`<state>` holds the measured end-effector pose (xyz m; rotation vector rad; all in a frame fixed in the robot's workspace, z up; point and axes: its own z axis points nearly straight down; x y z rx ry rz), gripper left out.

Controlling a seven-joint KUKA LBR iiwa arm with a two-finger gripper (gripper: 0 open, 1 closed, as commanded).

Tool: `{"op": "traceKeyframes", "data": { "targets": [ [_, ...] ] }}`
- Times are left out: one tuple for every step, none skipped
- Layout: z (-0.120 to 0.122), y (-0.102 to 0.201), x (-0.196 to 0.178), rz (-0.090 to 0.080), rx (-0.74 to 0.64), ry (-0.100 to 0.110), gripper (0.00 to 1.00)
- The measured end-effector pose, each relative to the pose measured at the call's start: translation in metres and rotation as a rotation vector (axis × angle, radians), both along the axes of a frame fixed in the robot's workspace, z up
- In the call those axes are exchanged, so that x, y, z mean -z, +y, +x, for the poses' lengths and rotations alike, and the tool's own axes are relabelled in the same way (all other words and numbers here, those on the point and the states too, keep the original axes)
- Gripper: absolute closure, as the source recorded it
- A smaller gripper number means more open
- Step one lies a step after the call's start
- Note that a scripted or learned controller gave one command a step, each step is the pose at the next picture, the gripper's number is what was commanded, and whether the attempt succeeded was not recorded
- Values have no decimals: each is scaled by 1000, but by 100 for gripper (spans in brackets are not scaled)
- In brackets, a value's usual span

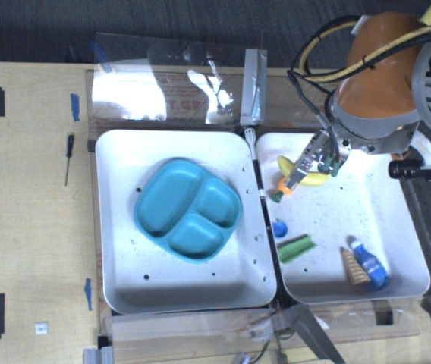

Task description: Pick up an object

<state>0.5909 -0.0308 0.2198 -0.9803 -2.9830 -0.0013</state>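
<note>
The gripper [312, 165] hangs low over the far left corner of the right bin [397, 279], right above a yellow banana-shaped toy [316, 177] that lies there with an orange-and-green piece [278, 192] just beside it toward the bin's left wall. Whether the tool is apart or clamped cannot be told from this view, and nothing is plainly seen held, so the pick looks not yet done: the approach seems made, while the grasp and the lift are left. Other candidates lie nearer the front of the same bin: a small blue ball [279, 229] by the left wall, a green block [294, 249] just beside it, and a blue bottle [370, 266] touching a brown cone-like piece [352, 267] toward the near right corner. The left bin [117, 279] carries a blue divided tray [188, 208] at its middle.
</note>
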Motion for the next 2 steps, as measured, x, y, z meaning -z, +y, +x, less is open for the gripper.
{"op": "traceKeyframes", "data": {
  "targets": [
    [14, 54, 36, -1, 370, 2, 100],
    [26, 60, 23, 0, 525, -6, 100]
  ]
}}
